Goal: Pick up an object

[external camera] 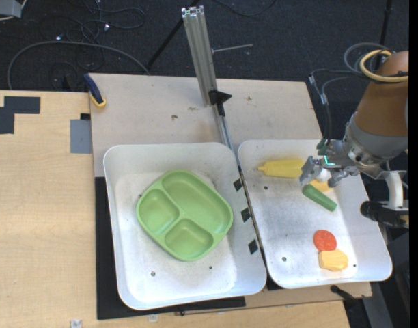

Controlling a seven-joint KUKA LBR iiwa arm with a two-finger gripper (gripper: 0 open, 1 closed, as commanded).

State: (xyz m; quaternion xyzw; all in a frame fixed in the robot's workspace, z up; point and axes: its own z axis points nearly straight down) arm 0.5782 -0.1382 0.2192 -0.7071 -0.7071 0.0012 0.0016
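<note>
The yellow block [333, 260] and red disc [324, 238] sit nearest, at the right bin's [284, 217] front. I hover my gripper [319, 172] further back — fingers apart, clamped on nothing — between the yellow corn-shaped piece [281, 168] and green stick [319, 197], likely lining up a grab.

No text, label, brand or number can be read anywhere. The green divided plate [185, 214] and the two white bins [120, 183] bear plain surfaces. The bench carries no legible sign.
</note>
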